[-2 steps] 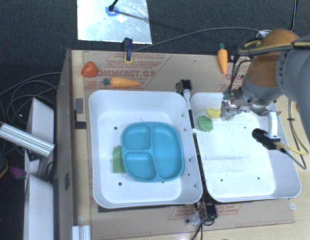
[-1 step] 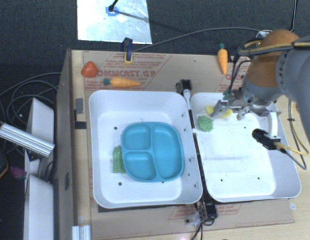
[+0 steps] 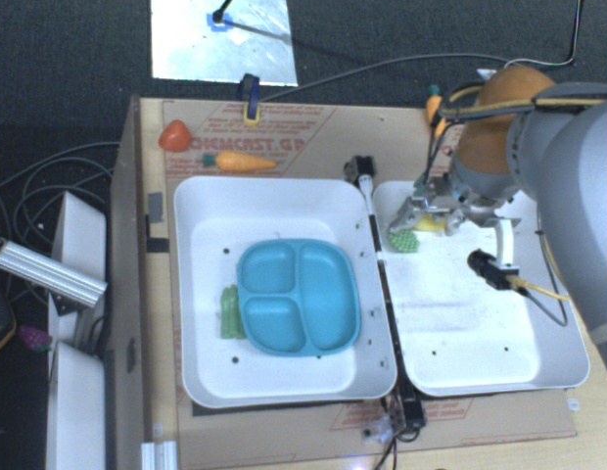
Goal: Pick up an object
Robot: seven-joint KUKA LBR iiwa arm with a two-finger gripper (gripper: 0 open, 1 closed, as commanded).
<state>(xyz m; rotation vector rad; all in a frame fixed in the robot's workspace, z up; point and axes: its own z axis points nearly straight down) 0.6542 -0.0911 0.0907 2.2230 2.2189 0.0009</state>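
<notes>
Blue and smooth, a plastic plate (image 3: 298, 296) with three dips sits in the middle of the left bin (image 3: 201, 204), and a small green piece (image 3: 230, 313) lies touching its edge at 9 o'clock. The right bin (image 3: 480, 360) is white and shallow too — its floor is mostly bare. Up at 11 o'clock in that bin, the gripper (image 3: 426, 218) hangs low over a little green bumpy thing (image 3: 404, 240) and a yellow thing (image 3: 428, 225) just beside it. I cannot tell if the fingers are spread or pressed together, or if they pinch anything. The big grey arm (image 3: 568, 164) comes in from 3 o'clock, round and shiny, with an orange band (image 3: 504, 91) on top. On the brown cardboard (image 3: 313, 125) behind the bins, at 12 o'clock from the plate, lie a toy carrot (image 3: 240, 162) and a red toy tomato (image 3: 174, 136) — both well apart from the gripper.
</notes>
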